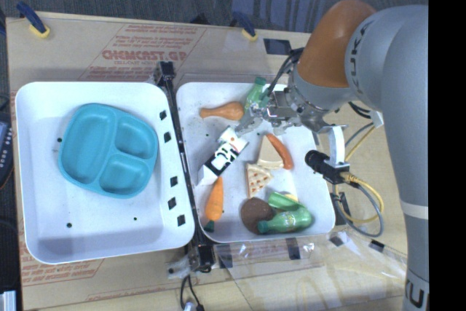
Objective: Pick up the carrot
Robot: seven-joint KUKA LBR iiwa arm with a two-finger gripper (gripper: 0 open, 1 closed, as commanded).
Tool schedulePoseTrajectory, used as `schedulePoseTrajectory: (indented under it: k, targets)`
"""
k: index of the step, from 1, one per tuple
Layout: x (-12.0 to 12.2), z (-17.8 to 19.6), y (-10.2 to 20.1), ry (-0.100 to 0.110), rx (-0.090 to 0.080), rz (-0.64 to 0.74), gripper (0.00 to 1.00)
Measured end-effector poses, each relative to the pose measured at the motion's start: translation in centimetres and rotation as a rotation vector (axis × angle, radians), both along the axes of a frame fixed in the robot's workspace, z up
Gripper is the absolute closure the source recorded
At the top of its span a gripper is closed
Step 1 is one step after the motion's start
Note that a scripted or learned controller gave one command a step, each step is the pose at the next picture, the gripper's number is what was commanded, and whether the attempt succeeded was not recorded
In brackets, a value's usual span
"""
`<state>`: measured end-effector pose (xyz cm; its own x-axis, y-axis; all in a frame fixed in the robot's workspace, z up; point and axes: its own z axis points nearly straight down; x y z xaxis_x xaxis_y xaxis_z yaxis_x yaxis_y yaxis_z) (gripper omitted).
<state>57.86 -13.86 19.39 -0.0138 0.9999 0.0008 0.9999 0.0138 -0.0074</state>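
The gripper (263,115) hangs over the top of the right bin (314,189) — open or closed, I cannot tell — well away from the carrot (214,200).

Cardboard-covered bench (109,54) with red printing, two shallow white bins side by side on it, left bin (29,178), right bin (191,102), blue clamps (33,20) on its far edge

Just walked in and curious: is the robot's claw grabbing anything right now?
Gripper: over the right bin, apart from the carrot; open or closed cannot be told.
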Motion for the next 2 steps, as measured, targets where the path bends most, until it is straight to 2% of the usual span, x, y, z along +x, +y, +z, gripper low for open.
schedulePoseTrajectory:
  k: [1,2]
  targets:
    - [6.6,-6.4,2.1,0.0,0.001,0.153,0.0]
    - [7.8,-10.2,-0.4,-0.002,-0.004,-0.067,0.0]
